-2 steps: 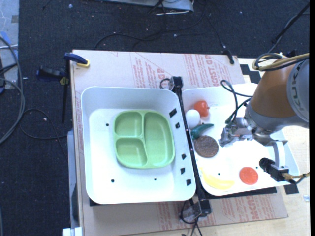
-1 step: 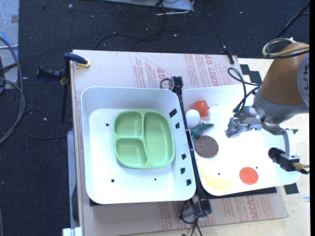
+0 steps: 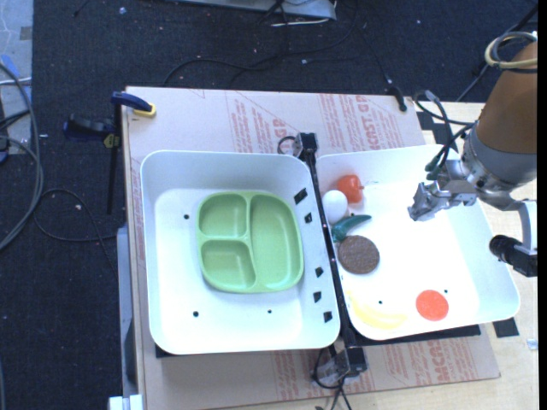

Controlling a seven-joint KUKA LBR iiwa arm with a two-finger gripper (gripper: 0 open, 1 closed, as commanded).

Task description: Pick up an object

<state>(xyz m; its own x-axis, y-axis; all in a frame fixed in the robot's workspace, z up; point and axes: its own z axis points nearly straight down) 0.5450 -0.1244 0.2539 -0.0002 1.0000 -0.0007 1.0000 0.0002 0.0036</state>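
step: approach, nothing grasped | two-finger gripper [image 3: 425, 203]: over right white bin [image 3: 479, 254], finger state cannot be told | candidates: flat orange disc [image 3: 432, 305] near front, round brown patty [image 3: 359, 254] toward left wall | next: pick one, descend squarely

Grey arm [image 3: 500, 156] (orange band above)

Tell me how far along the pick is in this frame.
Nothing looks picked yet. The pincer hangs over the right bin, with nothing visible in it. The brown disc, orange disc, white ball and banana all lie in the bin.
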